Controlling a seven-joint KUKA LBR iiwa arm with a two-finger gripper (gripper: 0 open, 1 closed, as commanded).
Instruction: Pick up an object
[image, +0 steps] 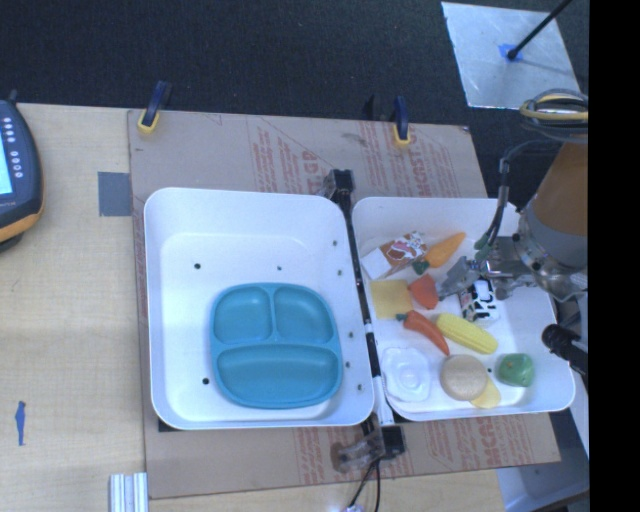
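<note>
Now we are hovering the tool (478, 283) low in the right bin (560, 400) over the black-and-white toy (481, 303) beside the corn (467, 334), though we cannot tell its state, so next we are needing a clean descent.

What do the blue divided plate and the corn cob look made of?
The blue divided plate looks like moulded plastic with a matte finish: uniform colour, rounded compartment ridges. The corn cob seems to be toy plastic, evenly bright yellow and smooth; its surface is too small to judge.
</note>
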